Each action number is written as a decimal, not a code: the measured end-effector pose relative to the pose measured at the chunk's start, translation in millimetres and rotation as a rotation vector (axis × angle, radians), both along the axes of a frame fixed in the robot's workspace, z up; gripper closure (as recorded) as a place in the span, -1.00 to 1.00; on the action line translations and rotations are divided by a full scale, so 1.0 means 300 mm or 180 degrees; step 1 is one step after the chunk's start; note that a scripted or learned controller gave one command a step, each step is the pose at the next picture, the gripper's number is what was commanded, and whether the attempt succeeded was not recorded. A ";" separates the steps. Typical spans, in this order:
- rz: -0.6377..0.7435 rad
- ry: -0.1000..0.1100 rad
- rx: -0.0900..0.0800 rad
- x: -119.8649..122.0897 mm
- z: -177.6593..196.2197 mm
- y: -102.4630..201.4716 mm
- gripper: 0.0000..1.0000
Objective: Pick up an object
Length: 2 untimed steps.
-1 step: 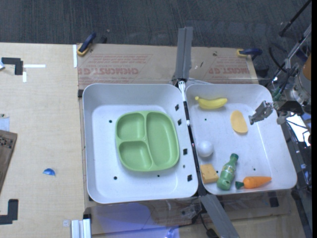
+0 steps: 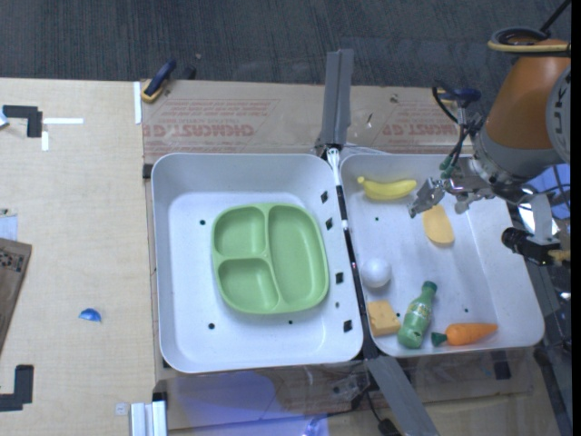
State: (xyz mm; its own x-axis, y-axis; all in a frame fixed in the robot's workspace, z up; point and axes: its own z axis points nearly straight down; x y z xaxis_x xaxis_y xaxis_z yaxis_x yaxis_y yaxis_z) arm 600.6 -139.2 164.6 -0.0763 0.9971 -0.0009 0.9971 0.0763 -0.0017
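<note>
Hand spread wide, holding nothing, hovering in right bin. Yellow wedge just below hand; banana beside it. Risk: crowded pair, off-centre closure nudges wedge away or clips banana.

the divided tray lies in the left bin; the right bin holds a banana at the back, a ball mid-left, and a bottle and what may be a carrot in front.

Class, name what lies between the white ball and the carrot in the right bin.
In the camera view, the green bottle lies between the white ball and carrot.
</note>
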 end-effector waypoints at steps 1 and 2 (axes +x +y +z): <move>-0.0174 -0.0007 -0.0001 0.008 -0.242 -0.104 -1.00; -0.0042 -0.0005 0.0000 -0.027 -0.016 -0.028 -1.00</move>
State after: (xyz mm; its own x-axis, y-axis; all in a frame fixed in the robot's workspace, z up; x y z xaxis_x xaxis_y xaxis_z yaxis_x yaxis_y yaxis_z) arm 592.6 -147.5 159.7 -0.0632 0.9980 -0.0010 0.9980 0.0632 0.0000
